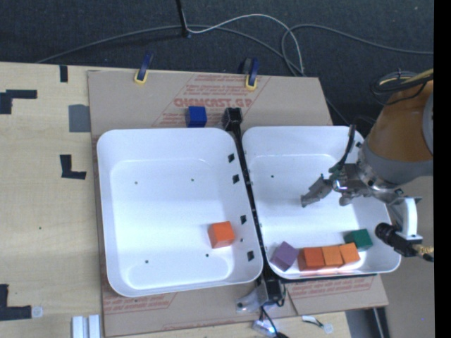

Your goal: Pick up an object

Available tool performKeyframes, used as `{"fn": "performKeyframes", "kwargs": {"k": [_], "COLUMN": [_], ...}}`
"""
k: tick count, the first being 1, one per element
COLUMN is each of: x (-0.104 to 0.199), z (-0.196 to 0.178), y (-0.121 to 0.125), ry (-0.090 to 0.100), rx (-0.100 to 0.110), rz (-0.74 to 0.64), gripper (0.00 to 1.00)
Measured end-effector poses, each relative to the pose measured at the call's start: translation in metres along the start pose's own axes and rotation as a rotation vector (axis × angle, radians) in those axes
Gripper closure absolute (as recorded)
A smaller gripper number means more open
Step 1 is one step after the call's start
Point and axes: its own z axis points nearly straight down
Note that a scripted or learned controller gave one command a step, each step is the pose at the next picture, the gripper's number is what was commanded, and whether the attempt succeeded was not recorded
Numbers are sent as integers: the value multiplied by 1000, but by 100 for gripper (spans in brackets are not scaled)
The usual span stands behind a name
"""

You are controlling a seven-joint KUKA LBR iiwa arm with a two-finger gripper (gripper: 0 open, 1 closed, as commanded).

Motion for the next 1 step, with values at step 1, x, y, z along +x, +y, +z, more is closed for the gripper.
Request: {"fn": "performKeyframes", "kwargs": {"k": [1], "x": [0], "z": [-10], "y": [0], "ry": [0], "rx": [0], "rz": [-1], "gripper": [100]}}
